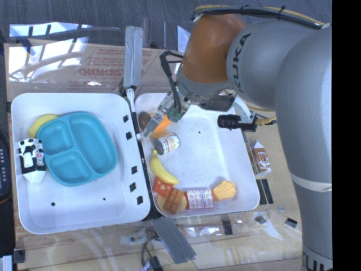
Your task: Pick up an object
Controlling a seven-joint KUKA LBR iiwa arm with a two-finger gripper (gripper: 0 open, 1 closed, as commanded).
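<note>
My gripper [158, 121] is low over the back left corner of the right bin [237, 151]. An orange object [162, 129] lies right at its tip, partly hidden by it, and I cannot tell whether it is gripped. A brown round object [145, 119] sits just left of the tip, against the bin wall. A small can [168, 144] lies on its side just in front of the orange object. Further forward a yellow banana [161, 171] lies along the left wall.
The right bin's front holds a red box [162, 186], a brown waffle-like piece [176, 200], a red-white packet [198, 199] and a yellow piece [224, 190]. The left bin [84, 208] holds a blue divided plate [76, 147], a yellow fruit [39, 123] and a cow-print carton [31, 157].
</note>
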